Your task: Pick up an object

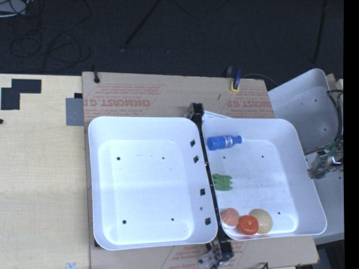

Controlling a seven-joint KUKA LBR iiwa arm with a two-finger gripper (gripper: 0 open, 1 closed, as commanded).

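Arm (pixel 314 102) cut off at right edge; jaws indistinct.

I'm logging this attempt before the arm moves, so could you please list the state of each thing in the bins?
blue bottle: lying on its side, near the right bin's far edge
green object: lying flat by the divider
pink object: resting in the near corner
red object: resting between the pink and tan ones
tan object: resting beside the red one

Pale wood worktop (pixel 39 172) carrying a printed cardboard sheet (pixel 151 97), two shallow white bins sitting side by side on the cardboard, left bin (pixel 101 150), right bin (pixel 303 200), rims touching along a black divider strip (pixel 205 172), dark patches (pixel 22 91) lying on the wood at left.
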